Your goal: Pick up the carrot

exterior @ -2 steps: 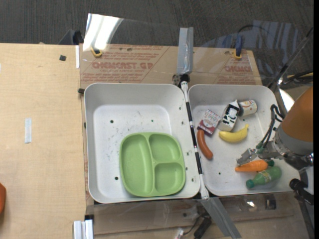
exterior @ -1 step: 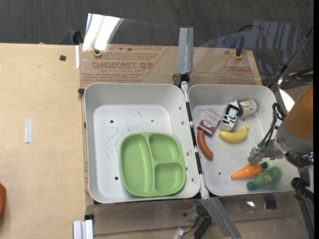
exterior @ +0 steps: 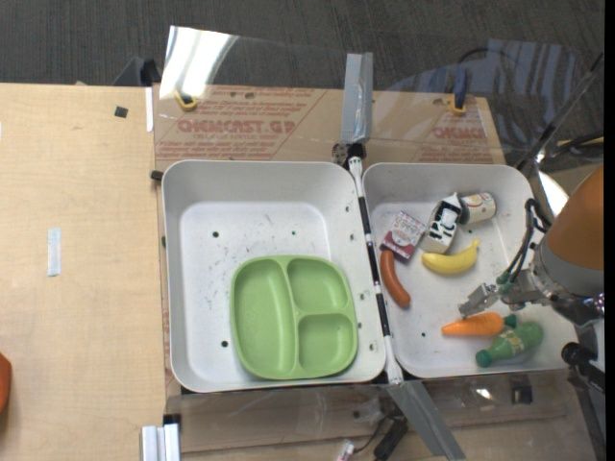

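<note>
Orange carrot (exterior: 473, 326): right bin (exterior: 423, 353), front, beside green bottle (exterior: 509, 344); likely light, stiff, smooth plastic; grip mid-body across width; pincer (exterior: 483, 299) just above, open-or-closed cannot tell.

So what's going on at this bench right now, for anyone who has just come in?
A grey robot arm with an orange band reaches in from the right over the right-hand bin. Its gripper sits just above the carrot, which lies on the bin floor beside a green bottle, not lifted yet. A banana, a sausage, a small carton and a packet lie further back. The left bin holds a green divided plate.
</note>
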Motion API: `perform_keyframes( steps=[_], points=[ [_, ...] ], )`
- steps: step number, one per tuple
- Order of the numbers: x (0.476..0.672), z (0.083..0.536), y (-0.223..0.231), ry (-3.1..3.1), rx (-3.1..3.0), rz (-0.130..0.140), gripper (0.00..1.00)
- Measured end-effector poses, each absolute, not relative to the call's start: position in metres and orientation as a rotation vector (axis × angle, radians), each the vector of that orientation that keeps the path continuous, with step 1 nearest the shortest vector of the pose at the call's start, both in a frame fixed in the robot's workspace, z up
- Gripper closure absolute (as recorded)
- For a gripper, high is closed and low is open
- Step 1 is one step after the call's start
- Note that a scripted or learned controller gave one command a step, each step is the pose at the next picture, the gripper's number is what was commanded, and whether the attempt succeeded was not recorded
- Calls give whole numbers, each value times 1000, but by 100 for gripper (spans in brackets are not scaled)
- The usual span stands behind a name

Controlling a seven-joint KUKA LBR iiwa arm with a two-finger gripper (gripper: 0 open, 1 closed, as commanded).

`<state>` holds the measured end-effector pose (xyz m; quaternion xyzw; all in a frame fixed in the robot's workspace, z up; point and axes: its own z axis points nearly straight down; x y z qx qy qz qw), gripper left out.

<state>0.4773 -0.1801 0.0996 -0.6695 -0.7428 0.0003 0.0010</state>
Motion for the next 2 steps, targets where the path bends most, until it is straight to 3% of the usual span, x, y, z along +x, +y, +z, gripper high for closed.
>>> perform_keyframes(
  steps=[1,2],
  points=[
    [477,91,-176,-2328,-2107,2,0],
    [477,99,-176,-2325,-2110,1,100]
  ],
)
